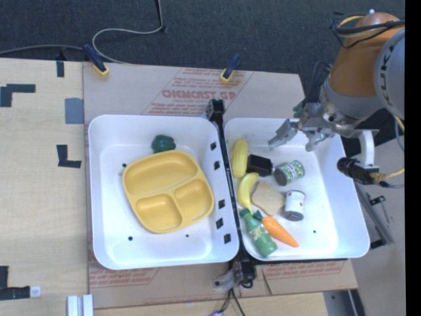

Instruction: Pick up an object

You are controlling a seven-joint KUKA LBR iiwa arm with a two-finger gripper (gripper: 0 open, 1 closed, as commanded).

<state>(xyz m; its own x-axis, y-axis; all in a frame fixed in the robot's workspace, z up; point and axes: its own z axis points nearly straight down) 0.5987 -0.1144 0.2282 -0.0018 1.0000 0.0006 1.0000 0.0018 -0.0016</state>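
My gripper hangs open over the back of the right bin, with nothing between its fingers. Below it in that bin lie a yellow lemon-shaped piece, a black piece, a green can, a banana, a tan bread slice, a small white and red can, a green bottle and an orange carrot. The green can is the nearest one to the fingertips, just below them.
The left bin holds a yellow divided plate and a dark green piece behind it. Cardboard lies under both bins, with blue and yellow clamps at its back edge. A cable runs across the dark floor behind.
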